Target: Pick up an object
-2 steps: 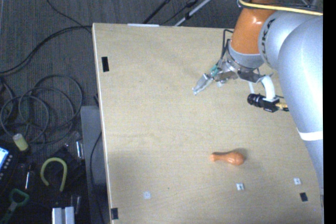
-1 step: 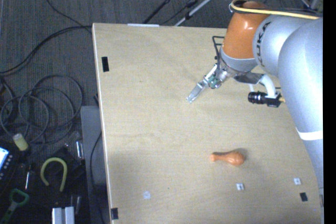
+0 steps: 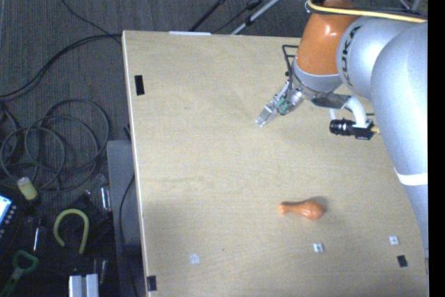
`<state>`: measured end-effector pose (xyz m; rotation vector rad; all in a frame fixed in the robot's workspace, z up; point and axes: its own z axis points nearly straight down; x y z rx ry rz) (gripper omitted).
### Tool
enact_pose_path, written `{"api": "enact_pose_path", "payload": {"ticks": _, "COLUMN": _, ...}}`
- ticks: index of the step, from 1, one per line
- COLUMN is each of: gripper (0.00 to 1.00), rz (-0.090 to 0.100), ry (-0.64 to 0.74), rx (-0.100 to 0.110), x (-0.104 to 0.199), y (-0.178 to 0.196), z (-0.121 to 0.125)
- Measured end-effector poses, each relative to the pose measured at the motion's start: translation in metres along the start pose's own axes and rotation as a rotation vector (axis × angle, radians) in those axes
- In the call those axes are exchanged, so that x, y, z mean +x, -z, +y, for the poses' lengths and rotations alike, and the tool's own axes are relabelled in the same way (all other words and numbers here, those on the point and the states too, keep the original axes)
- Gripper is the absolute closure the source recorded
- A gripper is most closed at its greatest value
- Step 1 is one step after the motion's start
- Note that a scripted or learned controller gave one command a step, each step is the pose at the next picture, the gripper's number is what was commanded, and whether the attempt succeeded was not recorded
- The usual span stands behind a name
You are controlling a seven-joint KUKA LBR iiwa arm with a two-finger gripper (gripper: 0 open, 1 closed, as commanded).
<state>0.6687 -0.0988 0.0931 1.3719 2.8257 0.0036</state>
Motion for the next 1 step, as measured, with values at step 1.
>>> {"api": "enact_pose_path", "payload": {"ticks": 1, "gripper": 1.00, "rz": -0.001, "ry": -0.160, "rx": 0.001, "x": 0.0183, "y": 0.0906, "z": -0.0050}}
